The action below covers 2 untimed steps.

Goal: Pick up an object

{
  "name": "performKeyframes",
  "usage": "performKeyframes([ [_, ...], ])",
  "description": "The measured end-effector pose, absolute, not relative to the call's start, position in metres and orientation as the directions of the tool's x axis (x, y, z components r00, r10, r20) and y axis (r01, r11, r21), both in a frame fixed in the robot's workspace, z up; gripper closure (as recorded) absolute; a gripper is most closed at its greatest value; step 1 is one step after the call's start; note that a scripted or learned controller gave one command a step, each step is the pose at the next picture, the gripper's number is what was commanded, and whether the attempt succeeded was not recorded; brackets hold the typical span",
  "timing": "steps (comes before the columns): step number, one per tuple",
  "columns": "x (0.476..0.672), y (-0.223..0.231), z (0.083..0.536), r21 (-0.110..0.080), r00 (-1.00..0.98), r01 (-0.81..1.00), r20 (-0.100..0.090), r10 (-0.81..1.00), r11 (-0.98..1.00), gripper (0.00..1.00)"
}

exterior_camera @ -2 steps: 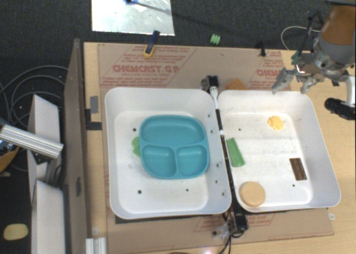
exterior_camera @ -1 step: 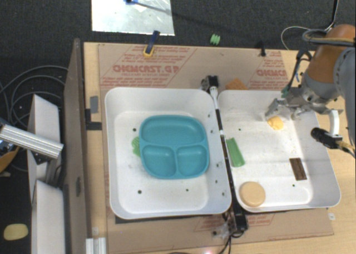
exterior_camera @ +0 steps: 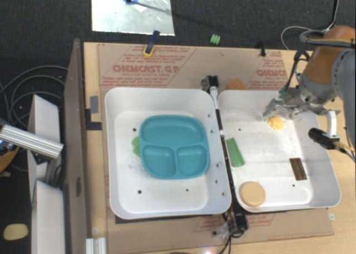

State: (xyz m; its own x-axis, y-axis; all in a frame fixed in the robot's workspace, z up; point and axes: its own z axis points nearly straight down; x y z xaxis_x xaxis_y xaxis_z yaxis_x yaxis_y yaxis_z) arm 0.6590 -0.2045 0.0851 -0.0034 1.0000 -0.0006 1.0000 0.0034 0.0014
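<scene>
The gripper (exterior_camera: 280, 109) hangs low over the far part of the right bin (exterior_camera: 320, 191), just above a small yellow object (exterior_camera: 276, 122), probably lined up to take it; whether it is spread or pinched I cannot tell. That bin also holds 3 more things: a green block (exterior_camera: 235, 152) by the dividing wall, a brown block (exterior_camera: 297, 169), and a tan disc (exterior_camera: 252, 194) in the near corner. The left bin (exterior_camera: 119, 152) carries a teal 3-compartment plate (exterior_camera: 173, 146), with a green piece (exterior_camera: 135, 146) peeking from under its left edge.
</scene>
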Motion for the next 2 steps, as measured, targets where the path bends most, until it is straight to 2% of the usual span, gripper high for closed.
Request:
performKeyframes([
  [1, 0.661, -0.205, 0.097, 0.007, -0.005, 1.000, -0.003, 1.000, 0.005, 1.00],
  [2, 0.617, -0.156, 0.168, 0.002, -0.006, 1.000, 0.002, 1.000, 0.006, 1.00],
])
